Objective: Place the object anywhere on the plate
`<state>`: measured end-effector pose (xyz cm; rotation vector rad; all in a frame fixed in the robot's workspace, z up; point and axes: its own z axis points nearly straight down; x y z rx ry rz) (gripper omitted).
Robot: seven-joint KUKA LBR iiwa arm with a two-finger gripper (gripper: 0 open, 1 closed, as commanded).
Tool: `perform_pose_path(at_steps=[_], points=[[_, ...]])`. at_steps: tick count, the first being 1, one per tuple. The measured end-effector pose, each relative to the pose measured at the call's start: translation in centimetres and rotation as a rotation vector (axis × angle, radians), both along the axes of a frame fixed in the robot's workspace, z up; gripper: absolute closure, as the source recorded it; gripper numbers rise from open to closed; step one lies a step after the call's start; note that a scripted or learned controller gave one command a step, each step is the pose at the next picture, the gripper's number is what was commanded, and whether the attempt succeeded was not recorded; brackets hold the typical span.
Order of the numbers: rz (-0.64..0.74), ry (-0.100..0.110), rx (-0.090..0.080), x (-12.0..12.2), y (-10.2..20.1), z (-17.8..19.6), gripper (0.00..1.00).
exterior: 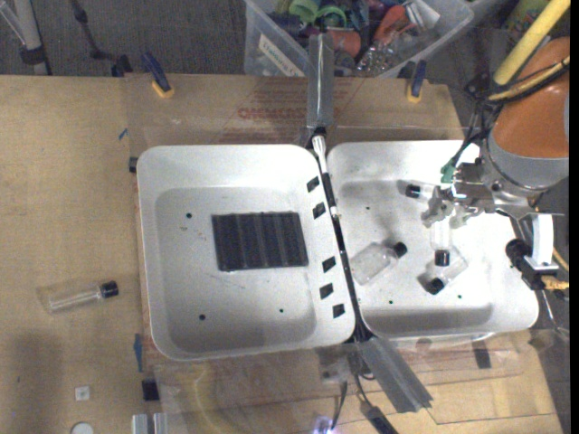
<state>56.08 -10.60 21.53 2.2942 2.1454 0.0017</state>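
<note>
**Evidently at the pick: nothing lies on the plate yet**

The grey arm's two-finger gripper point(446, 213) hangs over the right-hand shallow white bin point(507, 310), near its far right side. Just under it stands a small clear glass vial with a black cap point(441, 242), cap downward, so close that the two may be touching. Whether the gripper is clasped on that vial or spread around it cannot be told from this slant.

Three more clear black-capped vials lie in the same bin: one near the divider point(374, 262), one by the far wall point(413, 189), and one just below the gripper's vial point(443, 278).

The dark ribbed rectangular plate point(260, 240) sits flat in the middle of the left-hand white bin point(163, 165), well apart from the gripper and bare.

My reading is that the task is at the grasp. The next move calls for a firm hold on the one vial and a lift clear of its close neighbour. After that comes a carry leftward over the raised rims between the bins, then a low release so the round vial does not roll off the ribs.
</note>
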Motion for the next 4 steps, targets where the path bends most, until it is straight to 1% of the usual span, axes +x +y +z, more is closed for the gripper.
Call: perform_pose_path(at_steps=[1,2,3,4], points=[[0.063,0.000,-0.001,2.6,8.3,-2.1,1.00],[-0.107,0.002,-0.001,7.7,18.6,-3.1,1.00],[-0.362,0.001,-0.001,10.5,25.0,0.8,1.00],[-0.816,0.003,0.001,10.5,31.6,-10.6,1.00]])
